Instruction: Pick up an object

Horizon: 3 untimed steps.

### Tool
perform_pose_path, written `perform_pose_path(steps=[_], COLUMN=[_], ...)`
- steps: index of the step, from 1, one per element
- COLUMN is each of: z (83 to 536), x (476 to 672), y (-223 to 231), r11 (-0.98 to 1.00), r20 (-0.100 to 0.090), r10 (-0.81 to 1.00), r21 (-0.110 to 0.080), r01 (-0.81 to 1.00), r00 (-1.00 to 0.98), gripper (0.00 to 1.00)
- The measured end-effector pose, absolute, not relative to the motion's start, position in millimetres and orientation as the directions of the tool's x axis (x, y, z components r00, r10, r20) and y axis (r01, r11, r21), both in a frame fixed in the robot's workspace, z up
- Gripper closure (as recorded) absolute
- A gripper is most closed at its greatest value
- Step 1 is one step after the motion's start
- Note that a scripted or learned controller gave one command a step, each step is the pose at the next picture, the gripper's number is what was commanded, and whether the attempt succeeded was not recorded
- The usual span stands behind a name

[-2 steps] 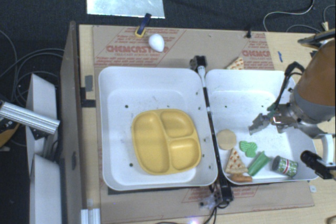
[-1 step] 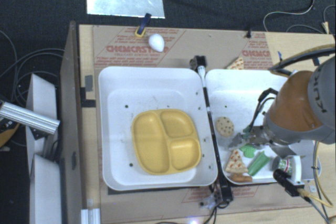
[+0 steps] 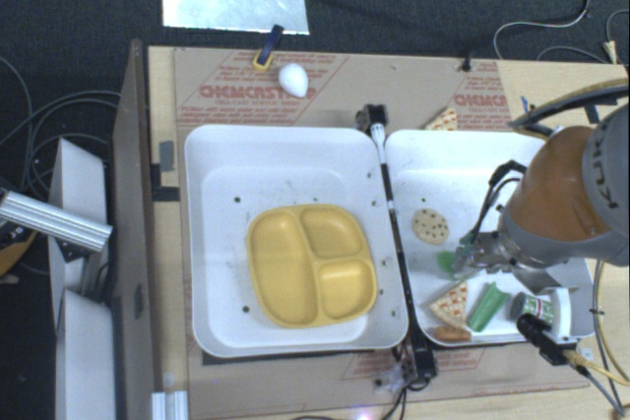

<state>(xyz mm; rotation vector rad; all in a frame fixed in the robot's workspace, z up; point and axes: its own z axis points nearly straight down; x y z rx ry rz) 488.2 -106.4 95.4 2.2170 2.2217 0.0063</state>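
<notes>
- The gripper point(image 3: 471, 256) hangs low over the right bin point(image 3: 443, 170), in the lower right of the frame, at the end of the grey arm with its orange band point(image 3: 551, 197)
- I cannot tell whether the gripper is spread or pressed together, as the wrist hides it from above
- A small green piece point(image 3: 448, 262) lies just left of the gripper, very close to it; whether they touch is unclear
- A round cookie point(image 3: 429, 225) lies above that piece, near the bin's left wall
- A pizza slice point(image 3: 451, 303) and a long green stick point(image 3: 484, 307) lie side by side toward the bin's lower edge, with a brown sausage point(image 3: 451, 333) just below them
- The left bin point(image 3: 212, 211) holds a yellow divided plate point(image 3: 310, 263) at mid-frame
- A white egg point(image 3: 292, 79) rests on the cardboard above the left bin
</notes>
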Motion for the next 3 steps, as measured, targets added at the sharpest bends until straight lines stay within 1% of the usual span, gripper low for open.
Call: perform_pose_path(steps=[1, 2, 3], z=[185.1, 212.6, 182.6], x=[487.8, 499.1, 518.6], y=[-173.0, -130.5, -62.7], r11=[-0.004, 0.008, 0.011], r20=[-0.007, 0.0, 0.003], r10=[1.0, 1.0, 1.0], r21=[0.01, 0.005, 0.0], r01=[1.0, 1.0, 1.0], r00=[0.004, -0.008, -0.011], gripper=[1.0, 1.0, 1.0])
